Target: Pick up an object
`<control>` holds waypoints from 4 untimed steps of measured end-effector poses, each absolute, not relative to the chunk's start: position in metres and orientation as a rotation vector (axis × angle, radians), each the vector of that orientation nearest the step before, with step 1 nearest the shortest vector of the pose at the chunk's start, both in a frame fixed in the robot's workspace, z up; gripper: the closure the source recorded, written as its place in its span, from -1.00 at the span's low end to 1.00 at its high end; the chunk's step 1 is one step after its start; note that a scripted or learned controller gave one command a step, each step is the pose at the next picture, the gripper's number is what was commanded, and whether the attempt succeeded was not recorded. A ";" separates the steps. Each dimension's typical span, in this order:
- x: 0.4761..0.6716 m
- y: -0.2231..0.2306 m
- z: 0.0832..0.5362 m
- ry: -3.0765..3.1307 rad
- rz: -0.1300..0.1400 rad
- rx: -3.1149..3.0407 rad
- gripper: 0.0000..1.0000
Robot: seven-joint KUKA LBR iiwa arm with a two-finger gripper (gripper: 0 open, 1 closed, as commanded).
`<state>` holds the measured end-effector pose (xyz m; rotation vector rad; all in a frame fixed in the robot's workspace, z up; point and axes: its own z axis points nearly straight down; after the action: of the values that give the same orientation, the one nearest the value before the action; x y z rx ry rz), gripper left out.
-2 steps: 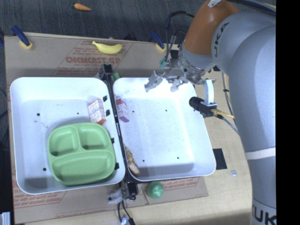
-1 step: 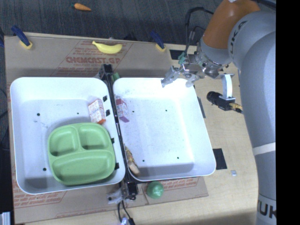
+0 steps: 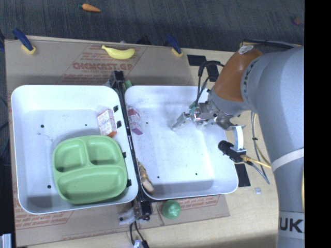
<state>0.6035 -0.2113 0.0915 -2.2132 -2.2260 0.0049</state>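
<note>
Lying along the right bin's (image 3: 207,182) left wall is the small red-and-white packet (image 3: 134,120), long axis running near to far, slightly tilted. Over to the right, the silvery two-finger gripper (image 3: 178,123) hangs low in that same bin, fingers slightly parted, gripping nothing. The packet sits well apart, left of the gripper, with bare white floor between them.

yellow banana (image 3: 118,51) on cardboard above bins, green ball (image 3: 171,208) below right bin, orange bit (image 3: 91,7) on floor, blue clamps (image 3: 23,40)
</note>
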 end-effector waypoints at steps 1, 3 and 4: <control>0.514 -0.207 0.141 -2.227 0.004 -2.213 -1.00; 0.555 -0.211 0.092 -2.226 0.001 -2.215 -1.00; 0.476 -0.211 0.114 -2.226 0.003 -2.213 -1.00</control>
<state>0.4765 -0.2113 0.1141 -2.2128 -2.2259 0.0033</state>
